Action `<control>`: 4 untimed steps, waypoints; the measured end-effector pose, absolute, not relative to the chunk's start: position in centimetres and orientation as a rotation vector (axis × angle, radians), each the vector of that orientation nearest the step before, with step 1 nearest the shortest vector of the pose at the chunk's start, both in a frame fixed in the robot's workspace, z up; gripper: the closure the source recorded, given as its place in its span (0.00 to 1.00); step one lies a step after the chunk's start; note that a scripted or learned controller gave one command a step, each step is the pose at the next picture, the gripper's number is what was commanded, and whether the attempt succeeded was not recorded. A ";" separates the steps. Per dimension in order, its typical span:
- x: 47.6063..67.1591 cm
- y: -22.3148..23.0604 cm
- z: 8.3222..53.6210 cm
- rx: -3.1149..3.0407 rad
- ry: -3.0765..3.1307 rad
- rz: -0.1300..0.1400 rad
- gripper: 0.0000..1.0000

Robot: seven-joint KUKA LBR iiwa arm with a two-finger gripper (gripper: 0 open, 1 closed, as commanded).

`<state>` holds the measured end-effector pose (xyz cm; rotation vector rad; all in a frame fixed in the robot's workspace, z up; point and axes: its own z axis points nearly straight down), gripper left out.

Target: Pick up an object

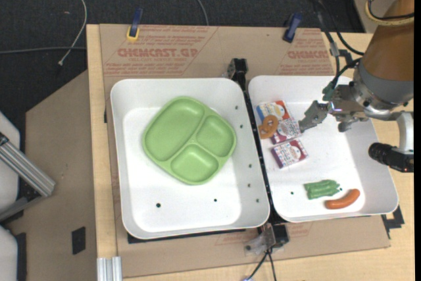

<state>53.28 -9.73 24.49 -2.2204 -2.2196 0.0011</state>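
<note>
a: while the arm [388, 43] hangs over the right bin [368, 207], the green plate [189, 140] fills the left bin [131, 207].

b: gripper [314, 116], can't tell its state. snack packets [284, 135] just left, green toy [321, 189] and sausage [342, 199] near.

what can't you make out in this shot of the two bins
- Gripper, camera view: small and dark over the right bin; nothing readable about its grasp.
- Snack packets: print too small to read.
- Brown ring-shaped item: too small to identify.
- Arm: cut off by the right edge.
</note>
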 end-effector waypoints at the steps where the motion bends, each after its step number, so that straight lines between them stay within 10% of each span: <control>1: 53.3 -9.7 24.5 -2.220 -2.220 0.001 0.00; 4: 51.4 -9.9 10.0 -2.218 -2.214 0.005 0.00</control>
